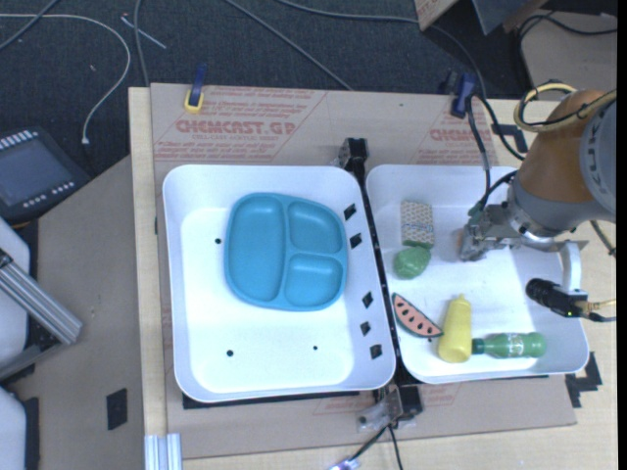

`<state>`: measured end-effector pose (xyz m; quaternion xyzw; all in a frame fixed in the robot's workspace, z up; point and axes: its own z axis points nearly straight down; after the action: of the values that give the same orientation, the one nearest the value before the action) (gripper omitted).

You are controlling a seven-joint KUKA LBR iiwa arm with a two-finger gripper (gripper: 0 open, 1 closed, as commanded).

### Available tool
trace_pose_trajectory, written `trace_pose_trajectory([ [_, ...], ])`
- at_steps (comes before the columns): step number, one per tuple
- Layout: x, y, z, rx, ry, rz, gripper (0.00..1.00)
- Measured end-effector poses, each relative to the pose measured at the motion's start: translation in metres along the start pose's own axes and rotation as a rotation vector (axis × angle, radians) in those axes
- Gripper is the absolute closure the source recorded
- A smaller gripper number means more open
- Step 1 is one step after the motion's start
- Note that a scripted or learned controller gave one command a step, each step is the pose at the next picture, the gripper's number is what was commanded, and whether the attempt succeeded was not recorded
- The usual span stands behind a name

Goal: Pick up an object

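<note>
The right bin point(490, 179) holds a speckled grey block point(417, 222), a green lump point(412, 261), a watermelon slice point(415, 316), a yellow bottle-shaped toy point(455, 329) and a green bottle point(509, 345) lying on its side. My gripper point(478, 240) hangs low over the bin's upper right part, right of the grey block and apart from it. Nothing shows between its fingers, and their state is unclear from this angle.
A blue divided plate point(286, 252) lies in the left bin point(196, 292). Black clips point(354, 152) run along the divider between the bins. A black cable point(475, 130) hangs to the wrist. The arm's grey body covers the right bin's right edge.
</note>
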<state>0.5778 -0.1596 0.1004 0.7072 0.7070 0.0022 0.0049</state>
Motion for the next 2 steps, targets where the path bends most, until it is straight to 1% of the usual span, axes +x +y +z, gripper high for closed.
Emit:
trace_pose_trajectory([
  [1,0.0,0.004,-0.044,0.005,0.003,-0.001,1.0],
  [2,0.003,0.01,-0.108,0.002,0.002,-0.002,1.0],
])
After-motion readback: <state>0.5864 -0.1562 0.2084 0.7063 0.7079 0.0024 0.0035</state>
